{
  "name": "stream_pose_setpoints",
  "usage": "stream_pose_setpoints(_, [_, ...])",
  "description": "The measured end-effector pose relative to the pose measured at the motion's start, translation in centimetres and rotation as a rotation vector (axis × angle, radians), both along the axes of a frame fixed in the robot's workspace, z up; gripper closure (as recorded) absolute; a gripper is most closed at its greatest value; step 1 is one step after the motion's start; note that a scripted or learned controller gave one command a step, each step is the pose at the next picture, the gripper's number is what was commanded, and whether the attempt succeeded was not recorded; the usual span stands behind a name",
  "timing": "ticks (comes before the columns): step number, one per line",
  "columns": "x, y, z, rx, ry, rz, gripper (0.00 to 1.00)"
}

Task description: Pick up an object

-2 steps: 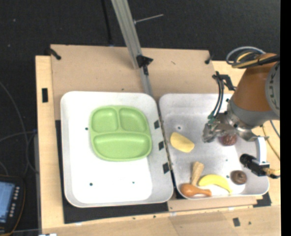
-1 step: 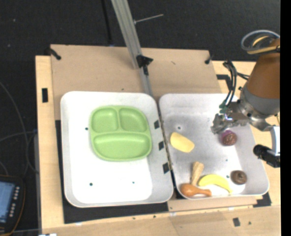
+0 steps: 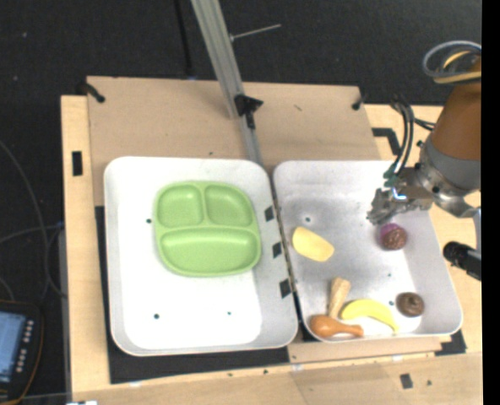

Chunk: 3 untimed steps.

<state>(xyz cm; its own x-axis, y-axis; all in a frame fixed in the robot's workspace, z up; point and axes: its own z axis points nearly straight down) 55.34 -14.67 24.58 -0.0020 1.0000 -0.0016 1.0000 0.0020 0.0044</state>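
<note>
The right bin (image 3: 343, 184) holds several small objects. A dark purple round fruit (image 3: 393, 237) lies near its right side. A pale yellow piece (image 3: 312, 245) rests near the left wall. A yellow banana (image 3: 370, 313), a tan stick-shaped piece (image 3: 339, 294), an orange carrot-like piece (image 3: 334, 326) and a brown doughnut-like object (image 3: 410, 304) lie along the front. My gripper (image 3: 387, 208) hangs just above and to the left of the purple fruit, with nothing visibly held.
The left bin (image 3: 132, 310) holds a green divided plate (image 3: 207, 229). A slanted metal pole (image 3: 220, 53) rises behind the bins. A tablet (image 3: 5, 342) sits at the lower left off the bench.
</note>
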Motion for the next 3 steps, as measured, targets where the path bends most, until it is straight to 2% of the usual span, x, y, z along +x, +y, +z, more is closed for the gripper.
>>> stream_pose_setpoints(1, [0.3,5.1,1.0,0.002,0.0,0.006,1.0])
stream_pose_setpoints(2, [0.9,10.1,0.0,0.002,0.004,0.005,1.0])
stream_pose_setpoints(3, [1.2,15.9,0.7,0.004,0.002,0.007,1.0])
